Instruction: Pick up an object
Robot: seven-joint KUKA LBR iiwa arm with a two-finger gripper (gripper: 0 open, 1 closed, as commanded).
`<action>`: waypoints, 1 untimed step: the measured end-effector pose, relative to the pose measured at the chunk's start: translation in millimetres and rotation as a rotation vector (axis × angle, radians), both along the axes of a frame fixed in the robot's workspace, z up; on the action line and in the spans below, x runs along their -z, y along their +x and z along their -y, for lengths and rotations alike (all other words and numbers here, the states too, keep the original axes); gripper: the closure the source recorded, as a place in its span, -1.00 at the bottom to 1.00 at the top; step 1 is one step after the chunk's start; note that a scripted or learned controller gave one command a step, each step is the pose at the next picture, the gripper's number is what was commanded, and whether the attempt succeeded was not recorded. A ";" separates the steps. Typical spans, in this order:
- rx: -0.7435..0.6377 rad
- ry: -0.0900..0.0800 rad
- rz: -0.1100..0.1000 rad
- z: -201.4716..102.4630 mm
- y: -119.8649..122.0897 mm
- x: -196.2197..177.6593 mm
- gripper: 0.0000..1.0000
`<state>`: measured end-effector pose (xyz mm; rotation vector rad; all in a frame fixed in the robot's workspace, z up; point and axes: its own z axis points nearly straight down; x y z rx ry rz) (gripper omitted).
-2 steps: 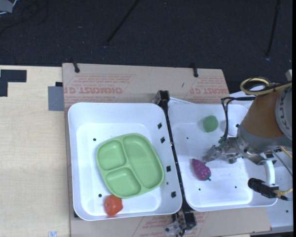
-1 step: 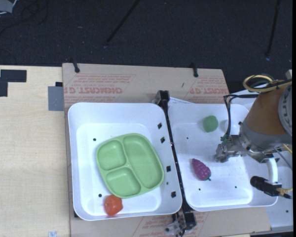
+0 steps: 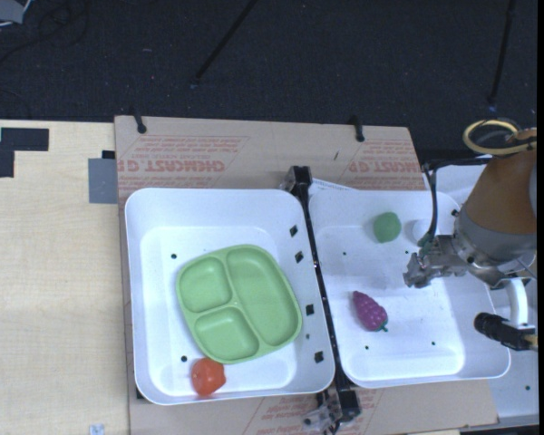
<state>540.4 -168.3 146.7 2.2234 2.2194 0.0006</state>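
Note:
The right bin (image 3: 399, 370) holds a green ball (image 3: 386, 227) near its back and a purple bunch of grapes (image 3: 369, 311) near its middle. My gripper (image 3: 420, 272) hangs low over the right part of this bin, right of the grapes and in front of the green ball, apart from both. Nothing shows between its fingers. In the left bin (image 3: 154, 243) lies a green divided plate (image 3: 238, 303), with an orange-red fruit (image 3: 208, 376) by the front wall.
The arm's grey body and orange band (image 3: 503, 202) reach in over the right bin's right wall. A black divider (image 3: 315, 288) runs between the two bins. Cardboard (image 3: 254, 152) lies under the bins at the back.

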 end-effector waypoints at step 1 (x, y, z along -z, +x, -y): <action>0.003 -0.002 0.003 11.3 0.2 -56.3 1.00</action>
